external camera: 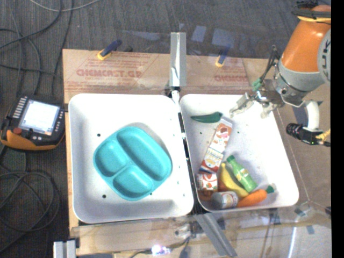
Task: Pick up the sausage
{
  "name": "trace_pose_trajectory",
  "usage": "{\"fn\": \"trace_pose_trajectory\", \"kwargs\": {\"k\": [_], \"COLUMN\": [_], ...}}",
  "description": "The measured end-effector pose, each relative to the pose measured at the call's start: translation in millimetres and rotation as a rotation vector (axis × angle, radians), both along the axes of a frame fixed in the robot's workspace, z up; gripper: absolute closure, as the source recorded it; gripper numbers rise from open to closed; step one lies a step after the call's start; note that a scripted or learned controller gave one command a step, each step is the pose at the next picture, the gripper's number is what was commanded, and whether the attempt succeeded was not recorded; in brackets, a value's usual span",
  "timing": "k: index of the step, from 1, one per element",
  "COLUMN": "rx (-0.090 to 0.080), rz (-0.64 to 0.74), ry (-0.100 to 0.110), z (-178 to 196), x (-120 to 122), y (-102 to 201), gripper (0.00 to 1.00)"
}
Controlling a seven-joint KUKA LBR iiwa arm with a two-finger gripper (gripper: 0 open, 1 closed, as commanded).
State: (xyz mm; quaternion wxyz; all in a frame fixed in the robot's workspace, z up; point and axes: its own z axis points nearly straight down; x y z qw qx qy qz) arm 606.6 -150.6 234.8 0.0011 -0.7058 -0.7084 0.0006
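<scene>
Bench with two white bins side by side

The bench [134,74], topped with brown printed board, bears the left bin [80,144] and the right bin [285,160], their inner edges touching. Two yellow clamps [109,49] sit at its far edge, and an upright metal post [177,61] stands between them.

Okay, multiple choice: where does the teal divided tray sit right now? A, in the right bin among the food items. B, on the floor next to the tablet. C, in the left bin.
C: the teal divided tray lies flat in the left bin, while the right bin holds the carrot and green bottle.
</scene>
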Motion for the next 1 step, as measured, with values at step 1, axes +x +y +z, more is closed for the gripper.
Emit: {"fn": "trace_pose_trajectory", "kwargs": {"k": [1], "rx": [-0.001], "rz": [0.044], "ry": [0.001], "z": [-118.7], "x": [17.7], "y": [49.9], "gripper": [0.0]}}
